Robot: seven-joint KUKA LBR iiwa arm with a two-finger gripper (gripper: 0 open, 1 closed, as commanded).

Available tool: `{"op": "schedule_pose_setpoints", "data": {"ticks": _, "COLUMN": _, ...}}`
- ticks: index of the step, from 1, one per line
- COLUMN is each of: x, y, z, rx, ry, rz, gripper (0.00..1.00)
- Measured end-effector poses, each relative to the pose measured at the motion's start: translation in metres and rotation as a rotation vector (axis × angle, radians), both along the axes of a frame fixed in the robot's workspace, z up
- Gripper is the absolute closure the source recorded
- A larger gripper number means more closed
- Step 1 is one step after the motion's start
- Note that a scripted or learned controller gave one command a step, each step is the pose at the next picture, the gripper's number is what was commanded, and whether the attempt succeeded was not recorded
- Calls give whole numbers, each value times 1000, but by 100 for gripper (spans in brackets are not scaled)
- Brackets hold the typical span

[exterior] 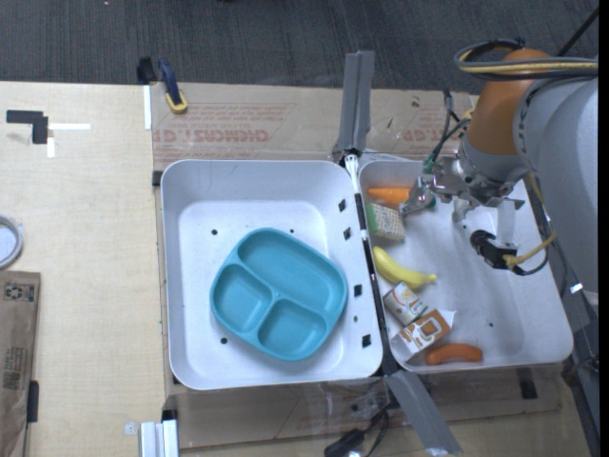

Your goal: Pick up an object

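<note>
Gripper [419, 196] low in upper part of right bin [533, 336], tip just beside orange carrot [387, 195]; finger spread not discernible. Green-labelled packet [384, 220] directly below carrot. Banana [402, 268] mid-left of same bin, small carton [407, 303] and brown-white packet [423, 329] beneath, second orange piece [454, 353] at lower edge. Blue divided plate [277, 293] centred in left bin [186, 188].

Bulky grey KUKA arm [563, 131], rounded casing, orange band [497, 112] above the wrist, yellow and black cables looped over that band, small metallic gripper [423, 193] below it
</note>
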State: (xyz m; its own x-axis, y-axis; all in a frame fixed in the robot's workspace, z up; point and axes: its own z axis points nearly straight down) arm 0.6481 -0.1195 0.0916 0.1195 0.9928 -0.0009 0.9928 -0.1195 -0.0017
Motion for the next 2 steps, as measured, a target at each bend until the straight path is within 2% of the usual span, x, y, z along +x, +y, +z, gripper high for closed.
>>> {"op": "schedule_pose_setpoints", "data": {"ticks": 1, "x": 6, "y": 21, "z": -4, "rx": -2, "ry": 15, "rz": -65, "gripper": 0}}
{"op": "schedule_pose_setpoints", "data": {"ticks": 2, "x": 7, "y": 22, "z": 6, "rx": -4, "ry": 12, "rz": -62, "gripper": 100}}
